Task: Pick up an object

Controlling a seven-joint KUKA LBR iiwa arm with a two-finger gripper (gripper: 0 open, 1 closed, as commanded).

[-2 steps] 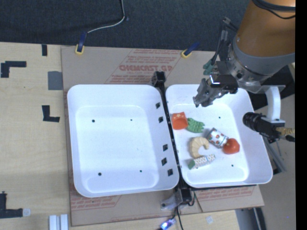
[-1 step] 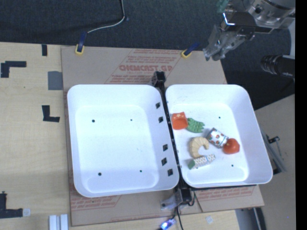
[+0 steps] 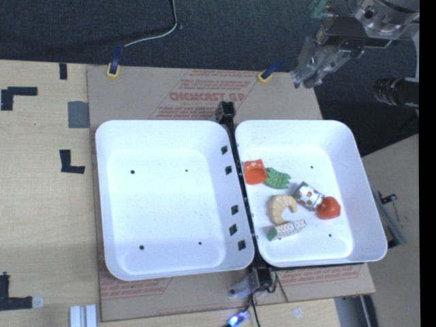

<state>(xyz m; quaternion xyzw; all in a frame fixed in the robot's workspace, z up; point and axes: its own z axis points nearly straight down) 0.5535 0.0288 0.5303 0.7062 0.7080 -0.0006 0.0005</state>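
Observation:
The right bin (image 3: 340, 136) holds several small objects: an orange-red block (image 3: 255, 172), a green leafy piece (image 3: 277, 178), a tan croissant-shaped piece (image 3: 280, 208), a small can with red dots (image 3: 308, 195), a red tomato-like ball (image 3: 329, 208) and a small grey-and-green bar (image 3: 287, 229). My gripper (image 3: 308, 78) hangs high above the bench, beyond the far edge of the right bin, well away from all the objects. Nothing shows between its fingers.
The left bin (image 3: 116, 138) lies beside the right one, joined by a black hinge strip (image 3: 234, 182). Both rest on a cardboard sheet (image 3: 197, 94). A white cable (image 3: 146, 38) with a yellow clip runs across the dark floor behind.

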